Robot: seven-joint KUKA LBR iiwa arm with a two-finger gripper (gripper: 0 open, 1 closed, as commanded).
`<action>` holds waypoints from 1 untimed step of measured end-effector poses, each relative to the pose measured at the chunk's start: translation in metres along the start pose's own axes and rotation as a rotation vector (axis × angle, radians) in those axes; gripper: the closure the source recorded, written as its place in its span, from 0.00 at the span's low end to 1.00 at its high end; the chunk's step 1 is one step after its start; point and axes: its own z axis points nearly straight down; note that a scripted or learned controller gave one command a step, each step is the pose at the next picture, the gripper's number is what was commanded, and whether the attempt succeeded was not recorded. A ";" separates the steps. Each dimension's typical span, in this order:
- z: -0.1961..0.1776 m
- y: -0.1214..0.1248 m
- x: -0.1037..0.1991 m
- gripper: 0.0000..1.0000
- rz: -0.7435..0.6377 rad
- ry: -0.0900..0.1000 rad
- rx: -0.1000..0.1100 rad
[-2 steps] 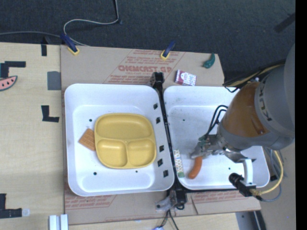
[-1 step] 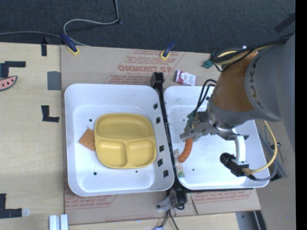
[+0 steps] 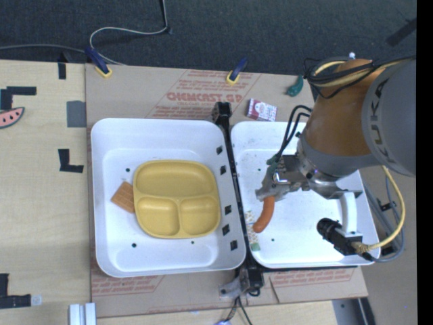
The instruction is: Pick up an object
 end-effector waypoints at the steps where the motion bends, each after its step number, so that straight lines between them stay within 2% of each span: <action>1: -0.010 0.000 0.014 1.00 0.000 0.000 0.000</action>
